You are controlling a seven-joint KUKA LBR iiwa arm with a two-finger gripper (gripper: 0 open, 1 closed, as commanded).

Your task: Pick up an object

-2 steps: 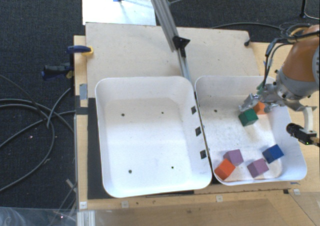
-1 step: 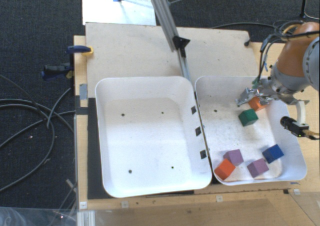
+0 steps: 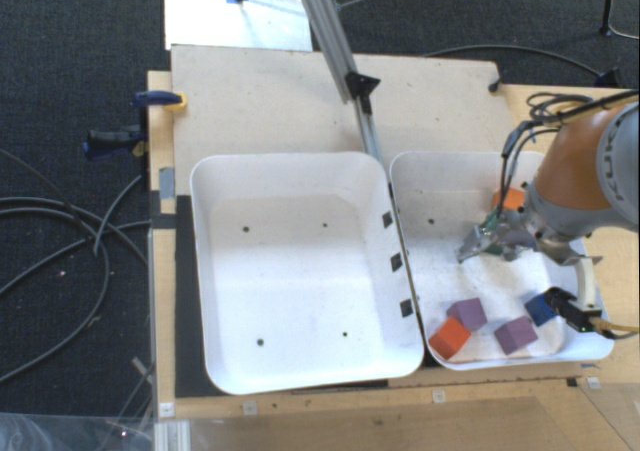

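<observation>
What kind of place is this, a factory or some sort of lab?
Probably a robotics lab: a grey robot arm with an orange band reaches over two shallow white plastic bins holding small coloured blocks, with loose black cables on dark carpet.

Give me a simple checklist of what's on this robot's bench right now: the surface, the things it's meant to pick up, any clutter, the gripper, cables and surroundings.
Surface: wooden bench bearing two white bins, left bin and right bin, side by side.
Job's things: in the right bin, an orange-red block, two purple blocks, a blue block, and a small orange piece by the arm.
Clutter: blue clamp at the bench's left edge.
Gripper: gripper low over the right bin; nothing visibly held.
Cables: black cables on the floor at left; wires on the arm's wrist.
Surroundings: dark carpet, a slanted metal pole.
</observation>
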